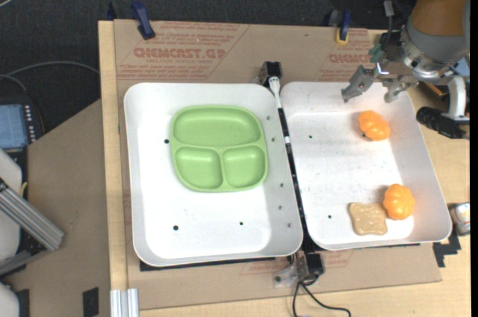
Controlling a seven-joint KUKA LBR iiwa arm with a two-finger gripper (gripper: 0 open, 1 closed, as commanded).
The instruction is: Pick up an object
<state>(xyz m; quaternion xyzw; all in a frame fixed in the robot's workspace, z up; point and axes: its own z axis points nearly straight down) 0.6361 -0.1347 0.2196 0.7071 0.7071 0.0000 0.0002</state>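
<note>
The gripper is hanging over the right bin's far edge with its fingers spread, gripping nothing. One orange is sitting just below it, while another orange and a cracker are lying at the near right corner.

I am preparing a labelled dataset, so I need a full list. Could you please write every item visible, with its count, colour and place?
Divided plate: 1, light green, in the left bin.
Orange pieces: 2, orange, right bin; one far, one near.
Biscuit-like piece: 1, tan, right bin, beside the near orange piece.
Bins: 2, white, left and right, on a cardboard sheet.
Clamps: 2, blue, far edge.
Gripper: 1, grey, open, above the right bin's far edge.
</note>
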